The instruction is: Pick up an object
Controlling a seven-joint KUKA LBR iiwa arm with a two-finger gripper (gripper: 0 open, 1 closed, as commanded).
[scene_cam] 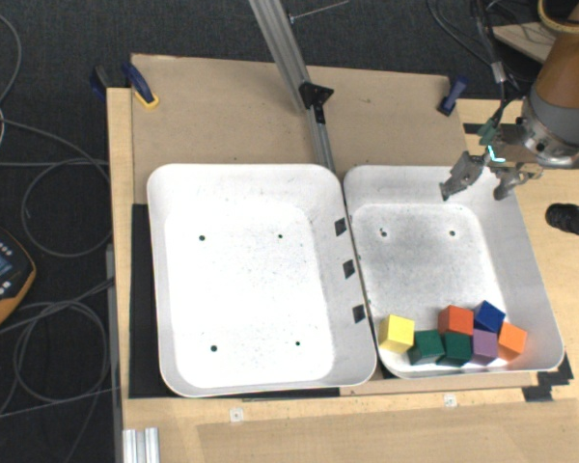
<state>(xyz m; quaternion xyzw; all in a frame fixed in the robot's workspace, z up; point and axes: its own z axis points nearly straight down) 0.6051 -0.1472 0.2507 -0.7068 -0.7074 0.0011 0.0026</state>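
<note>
Several small coloured blocks lie bunched along the near edge of the right bin (521, 249): a yellow block (399, 332), a green block (428, 345), a red-orange block (454, 318), a blue block (488, 314), a purple block (484, 343) and an orange block (512, 338). My gripper (481, 182) hangs over the far right corner of that bin, well away from the blocks. Its two dark fingers are spread apart, open, with nothing between them.
The left bin (174, 220) sits beside the right one, with black clips (348, 268) along the shared edge. A slanted metal pole (288, 56) rises from behind the bins. Blue clamps (140, 83) hold the board's far corners. Cables lie on the floor at left.
</note>
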